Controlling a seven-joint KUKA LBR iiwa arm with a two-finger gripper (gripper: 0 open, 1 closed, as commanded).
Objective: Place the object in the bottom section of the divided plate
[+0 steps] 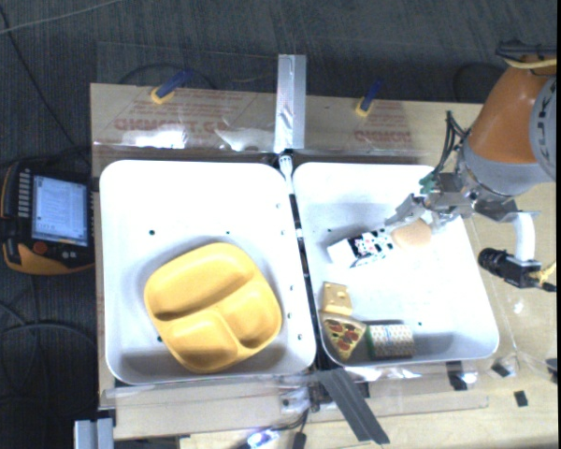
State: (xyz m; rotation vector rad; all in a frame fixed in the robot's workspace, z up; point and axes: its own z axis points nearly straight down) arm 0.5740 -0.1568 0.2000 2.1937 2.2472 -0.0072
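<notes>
A small tan, rounded object (413,236) was seen at the tip of the gripper (419,221), over the right bin (467,288) toward its two o'clock area; whether it was truly clamped between the fingers could not be told, as the fingertips were blurred against it. Just beside it, at about eight o'clock from it, a white card-like item with black and red markings (363,247) was lying on the bin floor. Farther toward six o'clock, along the near wall of the same bin, a tan block (336,298), a pizza-slice toy (342,337) and a ribbed grey can on its side (391,340) were grouped close together. The yellow divided plate (212,305) was resting in the left bin (131,213), well apart from the tan object, at roughly eight o'clock from it. The grey arm with its orange band (507,120) was reaching in from three o'clock. A handheld pendant with a lit screen (45,215) was lying at nine o'clock, outside the bins.
</notes>
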